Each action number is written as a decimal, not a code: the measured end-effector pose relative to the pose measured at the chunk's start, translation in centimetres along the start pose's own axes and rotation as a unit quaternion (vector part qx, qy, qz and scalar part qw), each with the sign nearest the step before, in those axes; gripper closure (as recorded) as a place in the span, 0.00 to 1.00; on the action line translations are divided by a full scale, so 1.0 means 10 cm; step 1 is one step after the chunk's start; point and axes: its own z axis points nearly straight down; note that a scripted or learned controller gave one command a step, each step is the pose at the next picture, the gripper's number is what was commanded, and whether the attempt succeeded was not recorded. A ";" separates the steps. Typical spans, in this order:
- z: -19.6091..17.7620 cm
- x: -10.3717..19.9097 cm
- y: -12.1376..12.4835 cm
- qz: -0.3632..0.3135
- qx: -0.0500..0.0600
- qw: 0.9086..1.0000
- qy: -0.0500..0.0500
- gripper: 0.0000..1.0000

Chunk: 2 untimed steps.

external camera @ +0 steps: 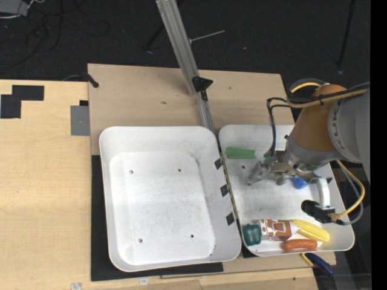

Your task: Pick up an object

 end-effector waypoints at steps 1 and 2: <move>-0.10 -0.01 0.00 0.002 0.000 1.000 0.000 1.00; -0.63 -0.02 0.11 -0.001 -0.002 1.000 0.000 1.00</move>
